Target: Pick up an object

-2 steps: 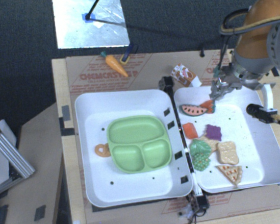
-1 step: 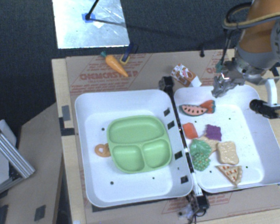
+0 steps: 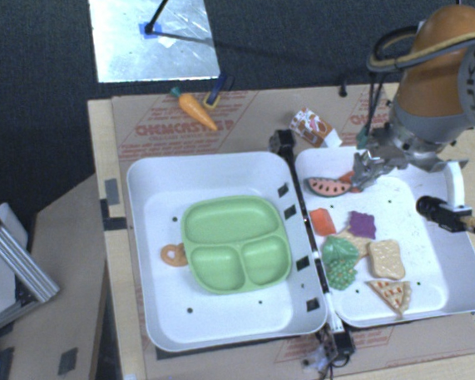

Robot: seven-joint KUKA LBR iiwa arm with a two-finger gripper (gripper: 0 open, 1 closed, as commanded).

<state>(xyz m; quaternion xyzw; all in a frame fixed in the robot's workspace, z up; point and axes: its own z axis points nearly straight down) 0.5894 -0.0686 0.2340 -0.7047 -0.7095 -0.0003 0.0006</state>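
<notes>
Grey claw (image 3: 362, 169), grip state impossible to tell, hangs by the watermelon slice (image 3: 329, 187) at the right bin's (image 3: 460, 285) 11 o'clock.

We take this for a robotics lab rather than any home or kitchen. We see a flat brown cardboard sheet printed with red lettering (image 3: 238, 110) laid over a pale wooden bench (image 3: 66, 235), and on it two shallow white plastic bins (image 3: 154, 235) clipped side by side with small black fasteners. The food in them is toy food: a green plastic divided plate (image 3: 234, 242), a toy watermelon slice (image 3: 329, 187), an orange toy carrot (image 3: 196, 111) lying on the cardboard. A grey industrial arm with an orange band (image 3: 446, 56) reaches in from the right, cables trailing. Behind stands a dark fabric backdrop (image 3: 25, 63), and silver aluminium framing (image 3: 10, 253) at the left.
</notes>
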